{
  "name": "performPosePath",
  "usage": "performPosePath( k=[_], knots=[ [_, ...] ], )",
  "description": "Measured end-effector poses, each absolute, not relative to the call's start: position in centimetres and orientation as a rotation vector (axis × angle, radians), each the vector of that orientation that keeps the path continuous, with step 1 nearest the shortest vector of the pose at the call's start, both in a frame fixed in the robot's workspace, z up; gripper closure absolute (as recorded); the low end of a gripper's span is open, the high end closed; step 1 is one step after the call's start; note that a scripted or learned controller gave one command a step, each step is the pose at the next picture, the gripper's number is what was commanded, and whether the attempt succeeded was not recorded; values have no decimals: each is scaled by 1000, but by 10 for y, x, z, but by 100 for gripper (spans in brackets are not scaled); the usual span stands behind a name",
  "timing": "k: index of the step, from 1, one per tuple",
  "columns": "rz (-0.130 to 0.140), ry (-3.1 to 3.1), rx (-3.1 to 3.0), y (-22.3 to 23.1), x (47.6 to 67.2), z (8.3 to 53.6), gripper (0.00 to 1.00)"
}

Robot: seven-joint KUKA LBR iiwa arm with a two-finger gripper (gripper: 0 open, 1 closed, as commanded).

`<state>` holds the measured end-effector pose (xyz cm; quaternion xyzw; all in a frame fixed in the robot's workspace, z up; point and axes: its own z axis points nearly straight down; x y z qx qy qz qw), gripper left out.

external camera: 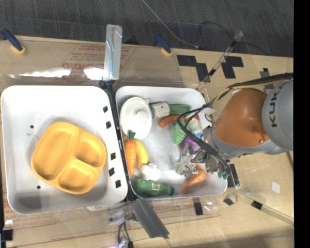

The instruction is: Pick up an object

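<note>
My gripper point(187, 164) reaches down into the right bin point(165, 94) near its lower right corner, under the orange wrist band point(240, 120). An orange curved toy point(197, 179) lies just below and right of it, touching or nearly touching the tool. A purple piece point(188, 146) and a green piece point(180, 134) sit just above the gripper, partly hidden by cables. Further left lie a carrot point(130, 156), a yellow banana point(141, 153), a green bottle point(152, 188) and a small white object point(150, 171). A white bowl point(135, 115) stands at the upper left.
The left bin point(20, 102) holds a yellow divided plate point(68, 156). In the right bin's top sit a white-and-green tube point(170, 109) and an orange piece point(168, 121). Black cables point(194, 115) loop from the arm over the bin's right side.
</note>
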<state>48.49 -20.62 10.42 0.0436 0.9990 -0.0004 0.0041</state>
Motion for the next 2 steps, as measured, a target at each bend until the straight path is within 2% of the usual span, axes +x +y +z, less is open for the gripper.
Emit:
performPosePath(
  k=[1,2],
  knots=[
    [3,3025,842,-199,486,93,100],
    [1,2989,931,-156,501,289,100]
  ],
)
